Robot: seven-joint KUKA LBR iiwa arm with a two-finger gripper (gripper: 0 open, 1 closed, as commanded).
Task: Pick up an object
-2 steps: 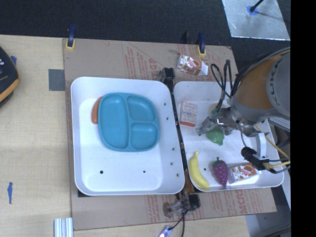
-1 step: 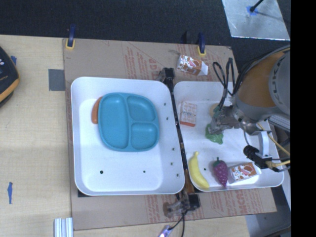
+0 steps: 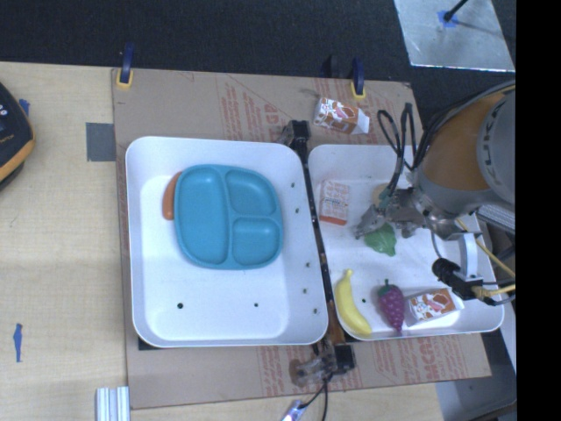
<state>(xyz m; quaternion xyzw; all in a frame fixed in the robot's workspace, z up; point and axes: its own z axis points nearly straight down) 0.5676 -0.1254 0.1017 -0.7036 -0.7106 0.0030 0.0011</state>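
Note:
My gripper [image 3: 379,224] reaches from the right into the right bin [image 3: 351,160], low over a small green object [image 3: 383,241] that lies just under its tip. A small white and red packet [image 3: 334,202] lies to the left of the gripper. Along the bin's front lie a yellow banana [image 3: 352,304], a bunch of purple grapes [image 3: 392,304] and a white and red packet [image 3: 431,307]. The grey arm with its orange band [image 3: 460,152] covers the bin's right part.
The left bin [image 3: 149,270] holds a blue divided plate [image 3: 229,215] with an orange object [image 3: 167,197] tucked under its left edge. Another white and red packet [image 3: 341,117] lies on the cardboard behind the right bin. Cables [image 3: 399,134] loop above the wrist.

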